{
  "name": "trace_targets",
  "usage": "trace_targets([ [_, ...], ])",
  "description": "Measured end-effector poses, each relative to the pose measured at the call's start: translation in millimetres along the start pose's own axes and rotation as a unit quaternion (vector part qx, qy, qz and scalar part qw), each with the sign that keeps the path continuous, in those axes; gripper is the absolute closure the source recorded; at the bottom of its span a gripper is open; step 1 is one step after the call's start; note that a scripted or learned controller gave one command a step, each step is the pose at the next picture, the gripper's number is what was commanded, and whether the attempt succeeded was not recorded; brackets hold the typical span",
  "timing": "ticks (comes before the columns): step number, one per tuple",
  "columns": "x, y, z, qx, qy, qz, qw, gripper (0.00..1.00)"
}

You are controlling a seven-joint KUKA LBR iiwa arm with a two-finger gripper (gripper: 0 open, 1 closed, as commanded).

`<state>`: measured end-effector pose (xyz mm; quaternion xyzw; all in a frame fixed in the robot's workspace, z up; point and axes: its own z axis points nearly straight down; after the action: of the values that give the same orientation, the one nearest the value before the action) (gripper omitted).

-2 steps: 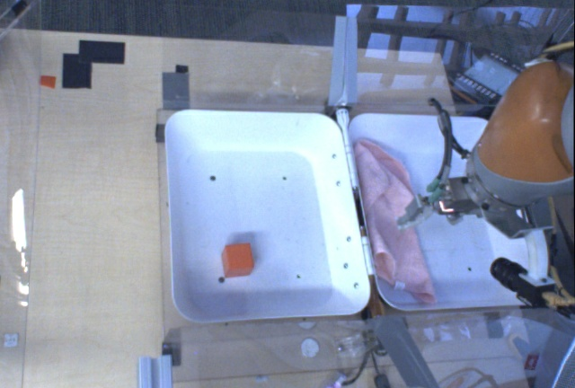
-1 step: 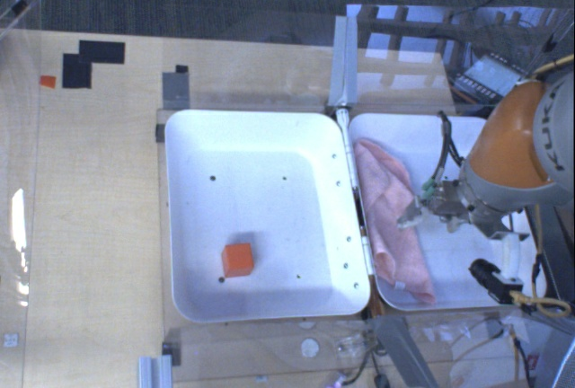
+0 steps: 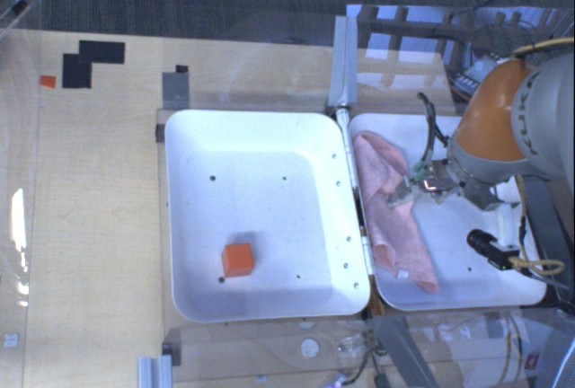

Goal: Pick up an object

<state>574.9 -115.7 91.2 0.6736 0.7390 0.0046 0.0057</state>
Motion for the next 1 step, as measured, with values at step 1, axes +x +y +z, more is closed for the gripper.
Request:
trace_targets([
  [1,40.3,23.5,-95.4,0.002,0.0,-0.004,1.0,0.0],
])
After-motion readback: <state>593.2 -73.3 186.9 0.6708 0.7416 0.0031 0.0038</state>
